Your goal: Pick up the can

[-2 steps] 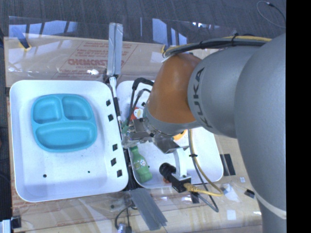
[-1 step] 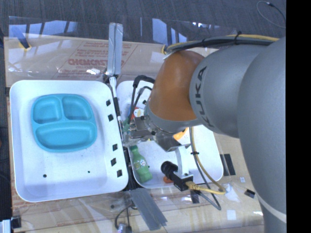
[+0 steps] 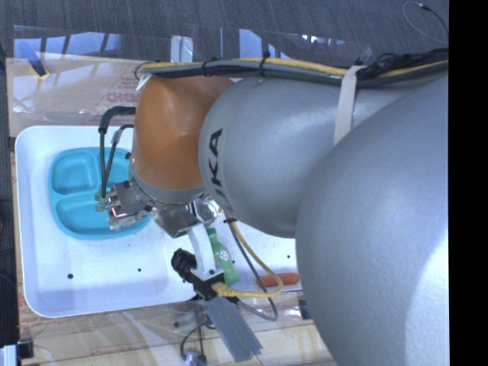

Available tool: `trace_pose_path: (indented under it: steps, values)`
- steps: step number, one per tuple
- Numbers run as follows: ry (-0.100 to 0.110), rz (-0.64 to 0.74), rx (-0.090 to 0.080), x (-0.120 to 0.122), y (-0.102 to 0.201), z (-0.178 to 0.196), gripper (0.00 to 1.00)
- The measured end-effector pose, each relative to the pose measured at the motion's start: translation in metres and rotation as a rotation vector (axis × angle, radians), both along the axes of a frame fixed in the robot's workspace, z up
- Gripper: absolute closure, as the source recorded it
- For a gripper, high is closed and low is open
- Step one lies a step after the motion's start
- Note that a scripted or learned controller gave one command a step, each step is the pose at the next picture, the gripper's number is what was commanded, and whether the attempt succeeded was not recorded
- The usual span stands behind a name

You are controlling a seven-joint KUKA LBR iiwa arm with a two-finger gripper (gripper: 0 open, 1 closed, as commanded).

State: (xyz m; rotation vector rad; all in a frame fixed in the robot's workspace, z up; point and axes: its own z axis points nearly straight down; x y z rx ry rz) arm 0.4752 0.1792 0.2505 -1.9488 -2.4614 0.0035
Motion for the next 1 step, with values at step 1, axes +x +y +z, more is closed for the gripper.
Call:
trace_pose_path:
  steps: [1]
  values:
    - [0.003,-0.037,-0.002,-0.0001,0.0229,-0.0319,1.00]
